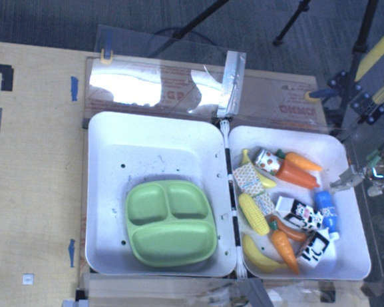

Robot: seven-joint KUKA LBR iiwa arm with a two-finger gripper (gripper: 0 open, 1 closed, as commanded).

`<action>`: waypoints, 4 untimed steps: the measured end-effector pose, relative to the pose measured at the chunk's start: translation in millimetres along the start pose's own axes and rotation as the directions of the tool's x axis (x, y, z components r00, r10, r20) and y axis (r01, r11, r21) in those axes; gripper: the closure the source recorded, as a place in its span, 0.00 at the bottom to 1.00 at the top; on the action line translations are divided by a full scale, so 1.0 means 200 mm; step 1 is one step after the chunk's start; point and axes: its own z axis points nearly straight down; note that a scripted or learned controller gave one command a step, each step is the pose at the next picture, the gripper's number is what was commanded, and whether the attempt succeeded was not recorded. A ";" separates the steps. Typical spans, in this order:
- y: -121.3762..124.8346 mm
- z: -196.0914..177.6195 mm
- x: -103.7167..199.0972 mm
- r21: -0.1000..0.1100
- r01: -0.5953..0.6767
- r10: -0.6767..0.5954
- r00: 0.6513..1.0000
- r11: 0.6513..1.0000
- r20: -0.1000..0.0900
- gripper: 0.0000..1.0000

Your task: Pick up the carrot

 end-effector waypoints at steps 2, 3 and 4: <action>0.22 0.47 0.23 -0.003 -0.027 0.027 1.000 1.000 0.002 0.00; 0.46 0.58 0.02 -0.004 -0.045 0.045 0.999 0.999 0.003 0.00; 0.62 0.74 0.06 -0.004 0.306 -0.306 0.952 0.952 0.004 0.00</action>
